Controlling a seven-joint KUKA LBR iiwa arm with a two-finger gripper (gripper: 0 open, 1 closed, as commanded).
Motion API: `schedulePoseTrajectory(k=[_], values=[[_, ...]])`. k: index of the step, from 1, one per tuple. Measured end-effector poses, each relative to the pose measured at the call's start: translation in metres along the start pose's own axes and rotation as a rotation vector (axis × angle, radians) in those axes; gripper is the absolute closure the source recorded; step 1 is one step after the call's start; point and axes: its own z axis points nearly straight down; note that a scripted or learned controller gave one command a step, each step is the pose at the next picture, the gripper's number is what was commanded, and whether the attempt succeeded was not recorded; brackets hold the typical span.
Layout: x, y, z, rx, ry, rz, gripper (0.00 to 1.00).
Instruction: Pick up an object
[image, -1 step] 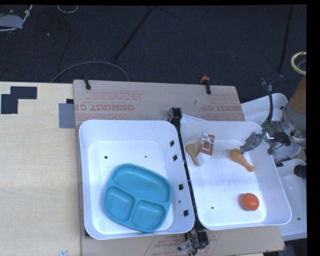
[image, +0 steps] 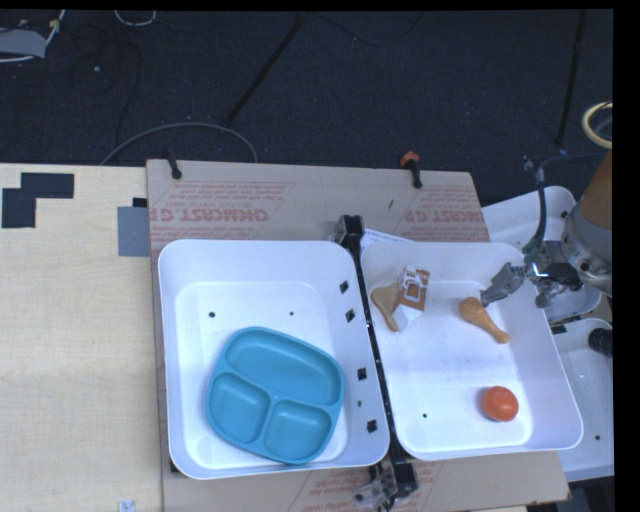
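In the right bin lie a tan pear-shaped piece, a red-orange ball near the front right corner, a tan wedge and a small brown-and-white box. My gripper hangs over the right bin's far right side, just right of and above the tan pear-shaped piece. Its fingers stand apart, one finger pointing left toward that piece, and nothing lies between them. The left bin holds a blue divided plate.
A black clamp bar runs between the two bins. Both bins rest on a cardboard sheet on the wooden bench. White equipment stands beyond the right bin's far right corner.
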Motion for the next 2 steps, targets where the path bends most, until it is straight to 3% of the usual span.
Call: schedulePoseTrajectory(k=[1,2], values=[[0.006,-0.009,0.059,0.007,0.003,0.000,0.00],[0.004,-0.001,0.109,0.006,0.002,0.001,0.00]])
